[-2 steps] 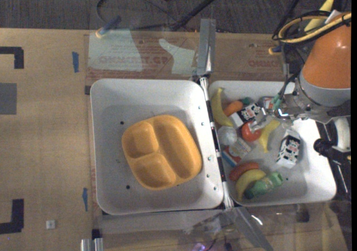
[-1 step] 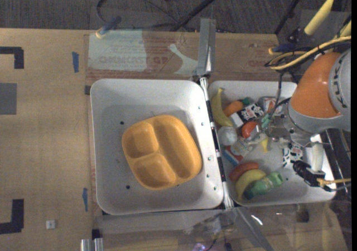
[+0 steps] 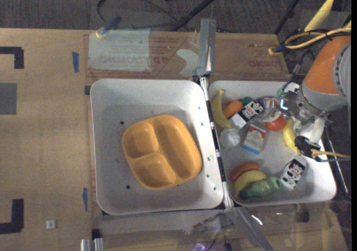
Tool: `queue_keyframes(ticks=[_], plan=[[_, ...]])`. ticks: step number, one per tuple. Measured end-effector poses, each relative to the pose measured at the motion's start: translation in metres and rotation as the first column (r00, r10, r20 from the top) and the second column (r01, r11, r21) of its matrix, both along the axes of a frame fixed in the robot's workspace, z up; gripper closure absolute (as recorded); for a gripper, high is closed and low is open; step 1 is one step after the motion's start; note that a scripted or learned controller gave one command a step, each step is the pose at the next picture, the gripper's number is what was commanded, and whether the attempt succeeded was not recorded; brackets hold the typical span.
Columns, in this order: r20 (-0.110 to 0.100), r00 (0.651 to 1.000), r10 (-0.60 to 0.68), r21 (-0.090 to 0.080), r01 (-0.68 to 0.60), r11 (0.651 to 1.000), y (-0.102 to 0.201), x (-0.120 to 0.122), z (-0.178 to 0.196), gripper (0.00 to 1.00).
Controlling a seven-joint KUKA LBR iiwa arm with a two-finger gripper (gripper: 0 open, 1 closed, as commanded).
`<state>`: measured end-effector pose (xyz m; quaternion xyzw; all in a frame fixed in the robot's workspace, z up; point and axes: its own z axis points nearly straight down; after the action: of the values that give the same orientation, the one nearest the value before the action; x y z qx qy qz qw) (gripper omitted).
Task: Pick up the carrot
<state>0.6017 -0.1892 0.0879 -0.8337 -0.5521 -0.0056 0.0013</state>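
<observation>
Dark carpet and tripod legs along the frame's top, cardboard-covered bench (image 3: 44, 149) below, left bin (image 3: 106, 105) holding an orange divided tray (image 3: 162, 151), carrot (image 3: 232, 109) at the right bin's (image 3: 326, 186) upper left beside a banana (image 3: 218, 111), gripper (image 3: 304, 116) at right edge, opening impossible to tell

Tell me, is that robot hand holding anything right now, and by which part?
It cannot be told. The hand sits low at the right bin's far right side, with nothing clearly in it. The carrot lies apart from it, beside a banana.

Smooth glossy plastic tray (image 3: 162, 151), matt white plastic bins (image 3: 106, 149), brown cardboard-like bench top (image 3: 44, 133), grey metal divider (image 3: 206, 49).
</observation>
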Motion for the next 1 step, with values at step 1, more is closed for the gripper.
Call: queue_keyframes(ticks=[1], plan=[[-0.013, 0.899, -0.438, -0.009, 0.438, 0.899, 0.0093, -0.0398, 0.0474, 0.00]])
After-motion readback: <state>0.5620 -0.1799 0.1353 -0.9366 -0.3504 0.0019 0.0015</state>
